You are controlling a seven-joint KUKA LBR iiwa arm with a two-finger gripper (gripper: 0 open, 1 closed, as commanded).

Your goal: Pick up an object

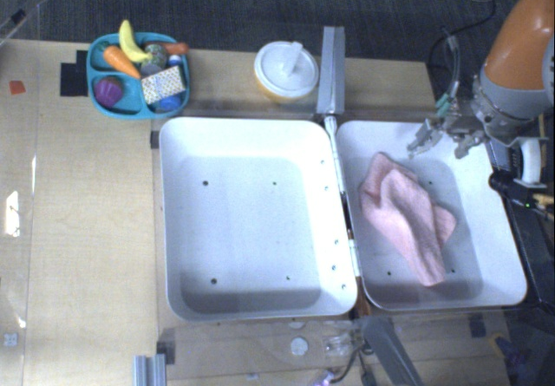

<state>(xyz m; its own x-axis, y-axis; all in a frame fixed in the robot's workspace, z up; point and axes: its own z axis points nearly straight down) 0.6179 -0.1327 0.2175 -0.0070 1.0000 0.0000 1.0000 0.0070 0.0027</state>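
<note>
A crumpled pink cloth (pixel 406 216) lies in the right bin (pixel 486 202), stretching from its upper middle toward the lower right. My gripper (pixel 443 140) hovers over the bin's far edge, up and to the right of the cloth and apart from it. Its two fingers are spread open with nothing between them. The grey arm with its orange band rises to the right.
The left bin (pixel 251 215) sits beside the right one, with a metal divider post (pixel 329 72) between them at the back. A white lidded bowl (pixel 286 69) and a blue tray of toy food (pixel 137 74) stand on the bench behind the left bin.
</note>
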